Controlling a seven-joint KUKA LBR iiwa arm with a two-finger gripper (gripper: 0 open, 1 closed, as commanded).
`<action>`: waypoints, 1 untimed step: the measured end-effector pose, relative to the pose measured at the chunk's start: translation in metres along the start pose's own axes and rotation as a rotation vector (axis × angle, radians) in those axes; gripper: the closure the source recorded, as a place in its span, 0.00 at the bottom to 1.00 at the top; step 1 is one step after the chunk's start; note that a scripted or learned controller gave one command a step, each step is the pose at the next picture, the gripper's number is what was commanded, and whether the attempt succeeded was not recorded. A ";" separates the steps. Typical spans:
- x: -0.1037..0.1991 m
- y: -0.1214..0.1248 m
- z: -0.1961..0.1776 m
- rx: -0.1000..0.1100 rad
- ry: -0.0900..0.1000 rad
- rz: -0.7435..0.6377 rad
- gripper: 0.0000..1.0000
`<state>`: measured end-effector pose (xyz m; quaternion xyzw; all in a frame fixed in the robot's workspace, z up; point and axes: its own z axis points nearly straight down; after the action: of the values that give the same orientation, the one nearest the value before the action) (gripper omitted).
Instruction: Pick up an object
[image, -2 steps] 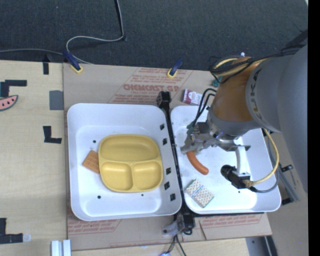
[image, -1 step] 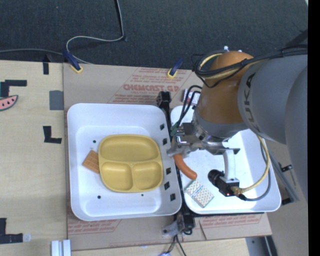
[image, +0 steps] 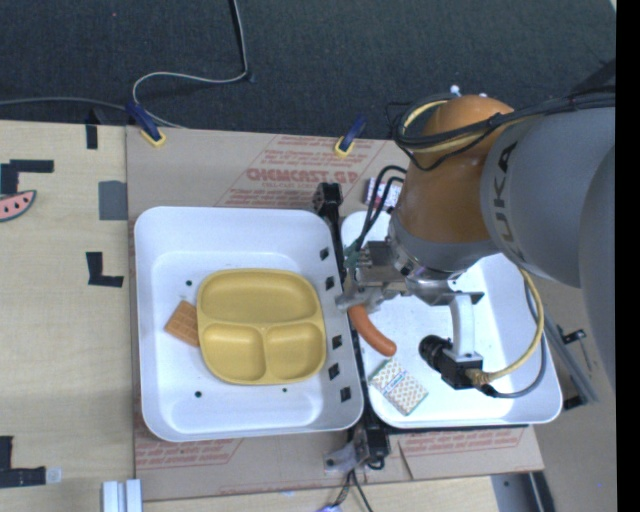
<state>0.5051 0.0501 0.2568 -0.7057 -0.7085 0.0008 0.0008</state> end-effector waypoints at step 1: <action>-0.010 -0.021 -0.012 -0.001 0.000 0.003 1.00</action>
<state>0.4837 0.0399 0.2689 -0.7066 -0.7076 0.0005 0.0005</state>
